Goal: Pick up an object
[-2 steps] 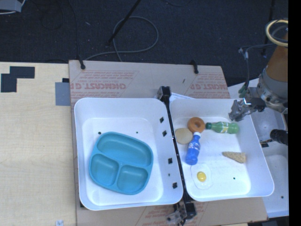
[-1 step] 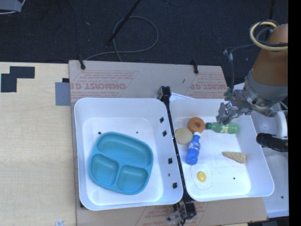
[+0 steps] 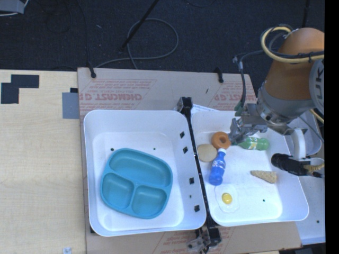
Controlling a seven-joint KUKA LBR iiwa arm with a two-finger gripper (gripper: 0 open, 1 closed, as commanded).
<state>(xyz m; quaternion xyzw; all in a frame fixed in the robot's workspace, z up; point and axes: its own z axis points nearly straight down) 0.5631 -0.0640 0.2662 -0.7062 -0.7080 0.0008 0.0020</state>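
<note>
Grey metal pincer (image 3: pixel 242 129), its state impossible to tell, hovers in the right white plastic bin (image 3: pixel 286 208) just beside a brown ring doughnut (image 3: pixel 220 140) and green plastic bottle (image 3: pixel 256 143). Farther left, mirrored red print marks the cardboard sheet (image 3: pixel 127 91), unreadable.

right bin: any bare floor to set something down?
Bare floor in the right bin: the near right corner, between the fried egg and the cracker wedge. Crowded at the far left: donut, cookie, blue bottle, green item, gripper.
</note>
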